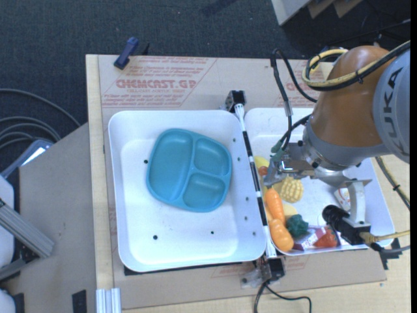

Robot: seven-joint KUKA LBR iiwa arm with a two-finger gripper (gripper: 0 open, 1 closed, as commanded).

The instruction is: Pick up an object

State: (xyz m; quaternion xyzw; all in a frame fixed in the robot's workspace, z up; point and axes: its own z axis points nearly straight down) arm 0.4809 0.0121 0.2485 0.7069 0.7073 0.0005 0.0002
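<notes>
Two white bins are sitting side by side on the counter (156, 77): the left bin (127, 194) is carrying a blue divided plate (190, 169), while the right bin (267, 119) is holding a heap of toy food, with a corn cob (291, 189), a long carrot (274, 204), an orange piece (282, 235) and a dark green piece (298, 225) lying close against the divider. For a clean pick the gripper (281, 165) is best coming straight down over one piece standing a little apart, such as the corn cob just below it, rather than into the crowded cluster. Much of that bin is lying hidden under the arm (352, 109), and I cannot tell how the gripper is set, or whether anything is in it.
</notes>
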